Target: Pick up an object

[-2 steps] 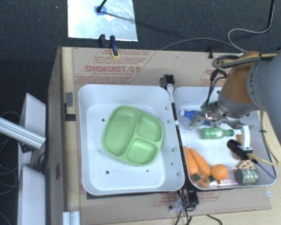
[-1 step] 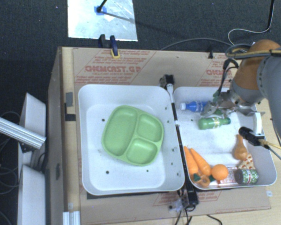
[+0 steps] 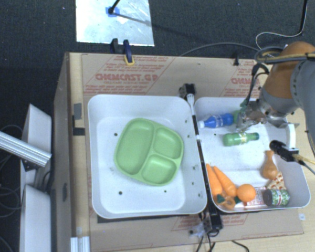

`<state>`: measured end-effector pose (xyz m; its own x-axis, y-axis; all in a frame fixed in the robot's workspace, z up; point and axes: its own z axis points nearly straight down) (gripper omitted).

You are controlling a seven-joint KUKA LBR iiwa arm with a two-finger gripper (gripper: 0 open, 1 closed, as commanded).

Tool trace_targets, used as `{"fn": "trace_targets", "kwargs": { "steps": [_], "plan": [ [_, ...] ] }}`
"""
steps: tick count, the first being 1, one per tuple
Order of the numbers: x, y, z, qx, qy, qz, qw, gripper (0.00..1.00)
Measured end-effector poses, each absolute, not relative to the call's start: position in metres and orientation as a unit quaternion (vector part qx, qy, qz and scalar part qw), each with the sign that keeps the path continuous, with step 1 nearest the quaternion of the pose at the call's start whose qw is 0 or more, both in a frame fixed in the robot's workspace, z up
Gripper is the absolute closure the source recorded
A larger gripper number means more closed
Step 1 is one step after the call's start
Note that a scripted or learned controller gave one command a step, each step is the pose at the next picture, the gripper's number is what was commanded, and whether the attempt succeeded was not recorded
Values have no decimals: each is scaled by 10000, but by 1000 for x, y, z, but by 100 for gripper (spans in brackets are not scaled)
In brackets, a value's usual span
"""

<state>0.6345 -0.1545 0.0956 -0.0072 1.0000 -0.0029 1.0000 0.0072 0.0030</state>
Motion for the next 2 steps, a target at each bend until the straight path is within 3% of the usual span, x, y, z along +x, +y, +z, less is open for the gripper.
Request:
{"fn": "trace_targets", "kwargs": {
  "steps": [1, 2],
  "plan": [
    [635, -154, 95, 7045, 7097, 1, 21, 0],
    [660, -174, 79, 7033, 7105, -129, -198, 0]
  ]
}}
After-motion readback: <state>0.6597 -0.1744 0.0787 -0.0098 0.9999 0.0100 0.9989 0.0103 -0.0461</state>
